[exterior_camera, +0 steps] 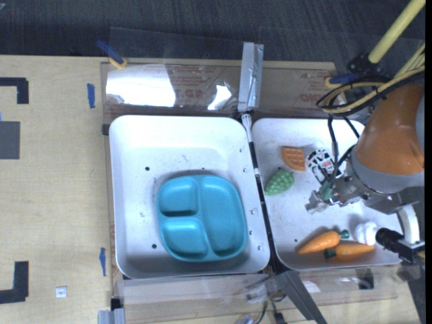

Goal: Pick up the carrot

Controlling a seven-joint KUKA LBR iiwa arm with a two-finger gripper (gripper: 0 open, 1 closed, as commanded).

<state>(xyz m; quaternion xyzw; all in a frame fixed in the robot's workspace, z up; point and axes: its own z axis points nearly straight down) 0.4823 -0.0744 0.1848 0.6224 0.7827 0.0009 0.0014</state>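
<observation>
Orange stands out in two places: the arm's band (398, 137) at the right edge of the frame and the carrots low in the right bin (287, 245). One carrot (319, 241) lies at a slant near the bin's lower wall, its thick end toward the right, and a second carrot (351, 250) lies just beside it, flatter, the two touching or nearly so. A small white object (366, 232) sits just above the second carrot's right end.

The gripper (326, 196) hangs over the middle of the right bin, above the carrots and apart from them. Whether its fingers are spread or closed I cannot tell; nothing shows between them.

In the upper part of that bin lie an orange ridged piece (293, 157) and, down-left of it, a green bumpy item (279, 181) close to the wall between the bins. The left bin (135, 140) holds a blue divided tray (201, 216) in its lower middle. Yellow and black cables (378, 79) run at the upper right.
</observation>
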